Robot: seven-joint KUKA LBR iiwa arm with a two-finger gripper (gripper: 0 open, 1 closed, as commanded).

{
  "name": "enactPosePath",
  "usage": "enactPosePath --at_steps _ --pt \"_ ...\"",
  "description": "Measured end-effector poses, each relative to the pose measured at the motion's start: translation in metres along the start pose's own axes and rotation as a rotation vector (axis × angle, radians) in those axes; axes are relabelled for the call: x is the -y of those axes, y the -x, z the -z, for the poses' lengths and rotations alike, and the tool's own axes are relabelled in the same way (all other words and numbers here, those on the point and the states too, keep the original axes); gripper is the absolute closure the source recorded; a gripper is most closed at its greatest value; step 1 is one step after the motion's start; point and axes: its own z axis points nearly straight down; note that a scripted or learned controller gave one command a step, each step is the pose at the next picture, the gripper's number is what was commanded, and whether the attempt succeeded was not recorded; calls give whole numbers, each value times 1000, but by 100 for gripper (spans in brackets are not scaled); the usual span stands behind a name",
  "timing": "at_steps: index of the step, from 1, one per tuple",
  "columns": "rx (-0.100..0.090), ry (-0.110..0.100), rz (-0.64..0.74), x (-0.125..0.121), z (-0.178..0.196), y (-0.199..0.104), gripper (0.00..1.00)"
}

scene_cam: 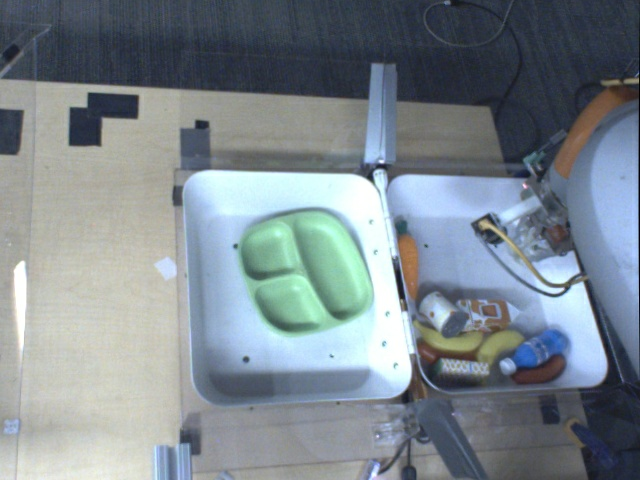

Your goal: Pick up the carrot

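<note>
Carrot (408, 260), one, lies along the left wall of the right bin (450, 203); one green tray (305, 271) sits in the left bin (212, 288). Tool (545, 226) at frame right: apart or together, cannot tell.

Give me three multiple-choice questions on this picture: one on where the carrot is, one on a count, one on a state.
1. Where does the carrot lie?
A) in the right bin, along its left wall
B) in the left bin
C) on the bench outside both bins

2. How many compartments has the green plate?
A) two
B) three
C) five

3. How does the carrot rest?
A) standing upright
B) lying flat on the bin floor
C) lifted clear of the bin

Answers: 1 A, its orange body runs beside the wall by the divider. 2 B, one long well and two smaller ones show. 3 B, it lies lengthwise on the white floor.
</note>
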Motion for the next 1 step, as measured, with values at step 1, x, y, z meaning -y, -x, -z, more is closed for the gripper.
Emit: enactPosePath --at_steps 1 --pt "-2 2 11 1 12 -3 100"
